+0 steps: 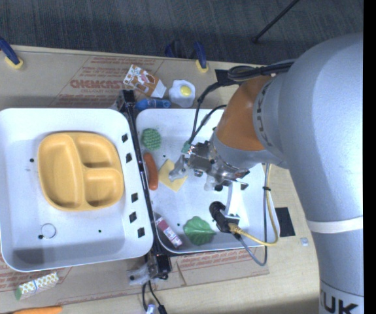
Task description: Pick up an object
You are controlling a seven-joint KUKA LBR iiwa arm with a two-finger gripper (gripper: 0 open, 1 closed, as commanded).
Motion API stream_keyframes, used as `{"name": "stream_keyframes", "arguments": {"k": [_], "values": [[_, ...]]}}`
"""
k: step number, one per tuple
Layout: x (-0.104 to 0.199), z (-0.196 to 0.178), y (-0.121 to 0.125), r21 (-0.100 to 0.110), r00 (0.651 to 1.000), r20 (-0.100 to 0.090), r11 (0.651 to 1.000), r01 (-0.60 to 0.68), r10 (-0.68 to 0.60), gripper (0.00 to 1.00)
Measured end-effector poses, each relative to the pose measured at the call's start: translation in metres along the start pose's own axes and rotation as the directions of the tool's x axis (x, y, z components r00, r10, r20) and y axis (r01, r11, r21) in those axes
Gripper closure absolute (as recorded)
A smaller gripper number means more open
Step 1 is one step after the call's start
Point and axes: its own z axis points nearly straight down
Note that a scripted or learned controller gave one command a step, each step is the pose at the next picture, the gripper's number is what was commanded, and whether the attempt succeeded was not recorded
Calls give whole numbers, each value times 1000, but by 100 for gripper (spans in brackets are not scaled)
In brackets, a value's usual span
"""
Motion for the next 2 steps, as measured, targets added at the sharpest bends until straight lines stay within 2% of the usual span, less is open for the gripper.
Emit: {"name": "stream_keyframes", "arguments": {"k": [1, 2], "values": [[13, 35, 18, -1, 1000, 1, 1000, -2, 2, 0], [23, 34, 47, -1, 1000, 0, 1000, 24, -24, 0]]}}
